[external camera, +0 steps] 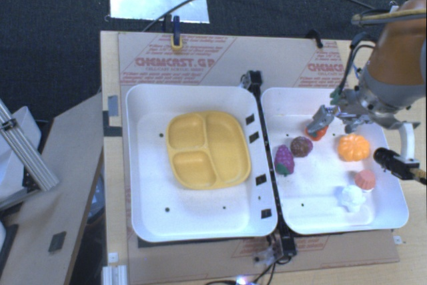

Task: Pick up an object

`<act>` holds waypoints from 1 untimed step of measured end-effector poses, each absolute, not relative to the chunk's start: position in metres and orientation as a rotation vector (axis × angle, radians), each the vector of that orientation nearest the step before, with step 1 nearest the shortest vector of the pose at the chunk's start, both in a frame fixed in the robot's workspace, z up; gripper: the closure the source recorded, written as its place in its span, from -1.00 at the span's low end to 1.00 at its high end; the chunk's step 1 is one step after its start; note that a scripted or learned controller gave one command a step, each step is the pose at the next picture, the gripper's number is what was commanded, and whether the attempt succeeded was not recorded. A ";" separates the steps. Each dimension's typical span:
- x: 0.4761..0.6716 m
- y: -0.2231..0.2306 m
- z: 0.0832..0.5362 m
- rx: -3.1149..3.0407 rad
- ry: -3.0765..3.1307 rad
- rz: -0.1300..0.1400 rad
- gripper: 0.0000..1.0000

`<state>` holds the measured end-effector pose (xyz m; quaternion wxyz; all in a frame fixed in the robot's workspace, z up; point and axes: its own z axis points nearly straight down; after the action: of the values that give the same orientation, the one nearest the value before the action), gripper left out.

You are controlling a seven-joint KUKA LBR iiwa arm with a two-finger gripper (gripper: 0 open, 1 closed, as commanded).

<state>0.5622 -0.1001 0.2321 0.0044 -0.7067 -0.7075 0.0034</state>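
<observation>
Camera view. Two white bins side by side on the bench. Left bin (143, 163): a yellow divided tray (207, 149) near its centre, three compartments.

Right bin (393, 213): arm (400, 50) enters from 3 o'clock, grey with an orange band. Gripper (325, 120) low over the bin's upper middle, pointing toward 8 o'clock. A red-orange piece (319, 133) sits right at the fingertips; cannot tell whether the jaws are wide, narrow or closed on it.

Other objects:
- brown ball (301, 146), at 7 o'clock of the gripper, near;
- purple grape bunch (284, 160), just beside the ball at 8 o'clock;
- orange pumpkin (353, 147), at 4 o'clock of the gripper;
- pink piece (365, 179), at 5 o'clock of the pumpkin;
- white figure (351, 197), just below the pink piece.
</observation>
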 end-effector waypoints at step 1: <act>0.565 -0.100 0.239 -2.218 -2.226 -0.001 -1.00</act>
<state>0.5645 -0.0998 0.2388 -0.0003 -0.7059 -0.7083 -0.0005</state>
